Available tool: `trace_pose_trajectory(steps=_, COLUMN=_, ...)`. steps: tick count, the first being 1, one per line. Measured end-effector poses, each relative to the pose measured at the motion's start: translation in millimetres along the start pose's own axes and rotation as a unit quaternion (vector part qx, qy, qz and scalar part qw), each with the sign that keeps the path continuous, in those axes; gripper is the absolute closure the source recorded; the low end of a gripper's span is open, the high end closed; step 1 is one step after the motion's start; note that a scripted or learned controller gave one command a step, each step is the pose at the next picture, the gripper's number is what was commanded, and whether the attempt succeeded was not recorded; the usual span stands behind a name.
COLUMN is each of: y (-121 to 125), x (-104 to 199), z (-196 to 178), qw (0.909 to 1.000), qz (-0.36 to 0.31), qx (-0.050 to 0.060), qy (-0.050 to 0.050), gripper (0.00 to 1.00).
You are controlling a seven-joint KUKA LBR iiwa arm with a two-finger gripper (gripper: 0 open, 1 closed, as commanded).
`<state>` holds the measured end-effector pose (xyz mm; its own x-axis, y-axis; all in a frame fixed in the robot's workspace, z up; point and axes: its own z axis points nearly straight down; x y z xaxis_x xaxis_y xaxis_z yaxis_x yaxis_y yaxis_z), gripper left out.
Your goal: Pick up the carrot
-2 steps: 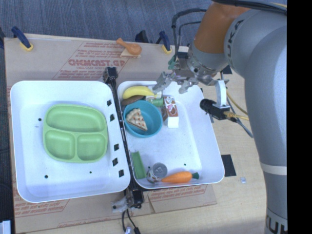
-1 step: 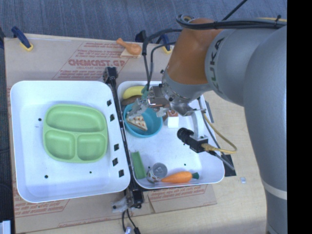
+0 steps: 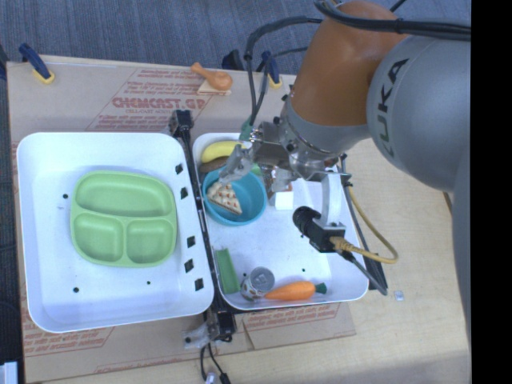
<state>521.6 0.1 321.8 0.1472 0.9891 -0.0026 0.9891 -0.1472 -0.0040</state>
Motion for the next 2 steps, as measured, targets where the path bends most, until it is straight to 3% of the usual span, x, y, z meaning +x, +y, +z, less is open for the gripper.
trace_pose_trajectory(steps=1, y=-51.4, x=26.0, z=90.9, qw=0.9973, qz=-0.073, qx=0.006, qy=-0.001, gripper=0.0)
trace_pose_trajectory(steps=2, y=55.6, x=-33.9, z=89.9, qw=0.9898, qz=-0.142, qx=0.002, qy=-0.002, gripper=0.0)
